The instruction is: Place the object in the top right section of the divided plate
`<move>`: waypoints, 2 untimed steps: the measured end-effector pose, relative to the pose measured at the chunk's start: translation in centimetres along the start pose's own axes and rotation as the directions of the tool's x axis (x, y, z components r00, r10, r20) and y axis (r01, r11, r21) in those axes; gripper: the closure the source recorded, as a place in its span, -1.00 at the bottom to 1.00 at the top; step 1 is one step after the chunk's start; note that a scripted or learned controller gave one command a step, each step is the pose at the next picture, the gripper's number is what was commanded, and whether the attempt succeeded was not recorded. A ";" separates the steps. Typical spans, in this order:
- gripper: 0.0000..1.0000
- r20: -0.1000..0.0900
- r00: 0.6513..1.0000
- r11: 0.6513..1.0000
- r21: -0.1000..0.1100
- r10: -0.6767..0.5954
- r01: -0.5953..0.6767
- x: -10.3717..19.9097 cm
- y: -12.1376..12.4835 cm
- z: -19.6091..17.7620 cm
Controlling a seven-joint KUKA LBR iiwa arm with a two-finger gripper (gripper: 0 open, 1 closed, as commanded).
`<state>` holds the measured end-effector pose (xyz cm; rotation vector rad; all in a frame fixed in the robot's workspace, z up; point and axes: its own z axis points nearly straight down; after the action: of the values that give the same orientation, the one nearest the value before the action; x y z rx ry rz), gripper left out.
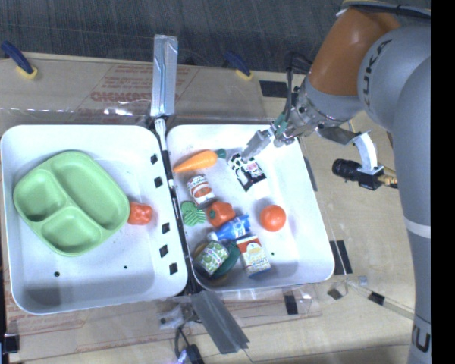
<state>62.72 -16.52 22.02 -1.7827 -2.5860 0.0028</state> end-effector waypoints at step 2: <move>-1.00 0.006 0.705 0.705 -0.001 -0.709 0.709 1.7 -6.6 -11.1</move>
<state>55.99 -17.24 33.17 -0.6538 -3.0775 0.0022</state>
